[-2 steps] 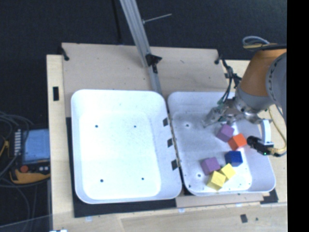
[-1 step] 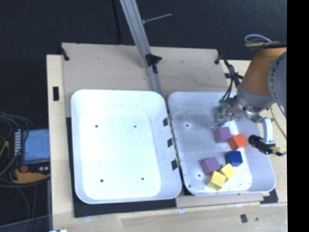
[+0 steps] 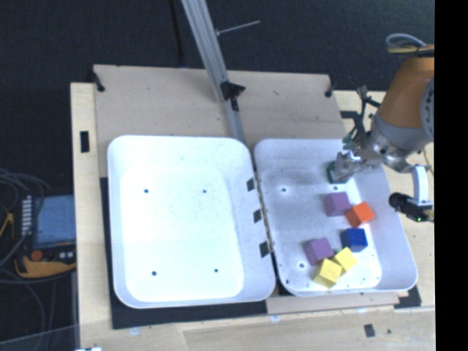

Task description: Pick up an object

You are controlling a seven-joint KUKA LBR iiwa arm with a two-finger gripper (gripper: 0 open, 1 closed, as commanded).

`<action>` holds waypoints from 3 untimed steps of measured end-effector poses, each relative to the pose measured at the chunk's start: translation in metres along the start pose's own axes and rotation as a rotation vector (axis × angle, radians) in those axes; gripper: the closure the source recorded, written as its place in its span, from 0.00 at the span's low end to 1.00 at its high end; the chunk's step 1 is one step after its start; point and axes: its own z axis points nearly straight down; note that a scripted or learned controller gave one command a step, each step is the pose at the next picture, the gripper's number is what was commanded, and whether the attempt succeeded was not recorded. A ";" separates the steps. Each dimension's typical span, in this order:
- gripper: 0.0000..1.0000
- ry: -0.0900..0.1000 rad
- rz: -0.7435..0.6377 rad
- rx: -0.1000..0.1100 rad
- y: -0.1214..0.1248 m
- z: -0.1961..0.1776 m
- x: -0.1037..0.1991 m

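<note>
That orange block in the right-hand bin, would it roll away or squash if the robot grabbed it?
The orange block looks boxy with flat faces, so it would probably slide, not roll. It seems small, likely light. It sits close to the purple block, so a push may nudge that too.

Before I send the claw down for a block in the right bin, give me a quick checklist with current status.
1. Blocks present in the right bin: ok. Two purple blocks, an orange block, a blue block and two yellow blocks.
2. Claw over the right bin: ok, near its upper part.
3. Claw lined up over a block: not ok; the nearest purple block sits below it in the view.
4. Finger state: cannot tell.
5. Target separated from neighbours: not ok for the two yellow blocks, which touch; ok for the upper purple one.
</note>
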 end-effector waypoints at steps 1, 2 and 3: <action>1.00 -0.001 -0.001 -0.001 -0.004 -0.053 -0.010; 1.00 0.001 -0.005 0.002 -0.003 -0.068 -0.011; 1.00 0.003 -0.008 0.006 -0.020 -0.060 0.042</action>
